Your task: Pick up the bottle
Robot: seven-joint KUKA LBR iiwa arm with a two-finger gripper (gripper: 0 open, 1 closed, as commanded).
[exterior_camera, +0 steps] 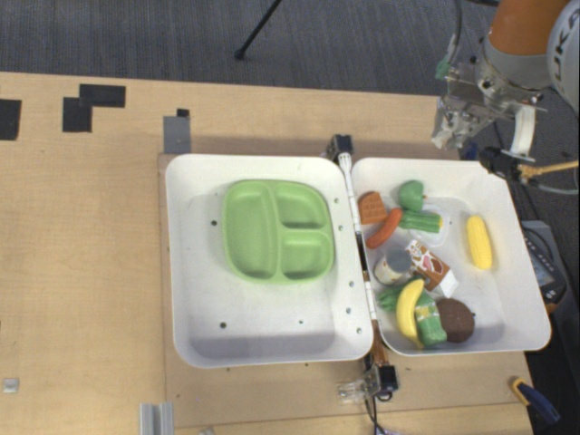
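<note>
claw [458, 127] above right bin's [507, 188] far rim | grip state unclear | bottle [426, 221] crowded

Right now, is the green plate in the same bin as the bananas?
No, the green plate lies in the left bin, while the bananas lie in the right bin.

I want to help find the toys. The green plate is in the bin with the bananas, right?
Not quite. The camera view shows the green plate in the left bin. The bananas are in the right bin with the other toys. So the plate and the bananas are in different bins.
</note>
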